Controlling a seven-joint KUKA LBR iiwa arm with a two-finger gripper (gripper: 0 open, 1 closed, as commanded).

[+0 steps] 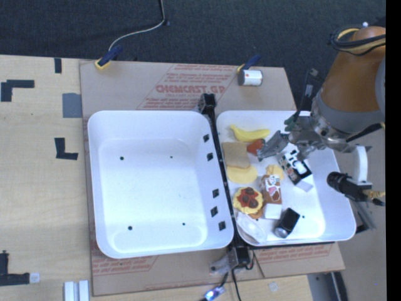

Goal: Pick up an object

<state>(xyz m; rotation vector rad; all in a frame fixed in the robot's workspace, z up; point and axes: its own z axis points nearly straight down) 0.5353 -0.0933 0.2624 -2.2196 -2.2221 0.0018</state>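
We see two white bins, smooth plastic with round corners, side by side on a flat brown cardboard sheet (182, 86). The left bin (150, 180) has small dark dots on its floor. The right bin (326, 224) has a pile of toys on its left half. We count one curved yellow banana (249, 132) at the top, one small red thing (255, 147) just below it, one flat tan slice (235, 155) next to the bin wall, one yellow slice (242, 174) under that, one round pizza (249, 200) with red on top, one little printed box (272, 189) touching the pizza, one white block (272, 211) and one shiny black can (287, 222) lying tilted near the front. The grey claw (280, 144) hangs over the top of the pile, close to the red thing. We cannot tell if its fingers are spread or pressed together, and we see nothing pinched in them
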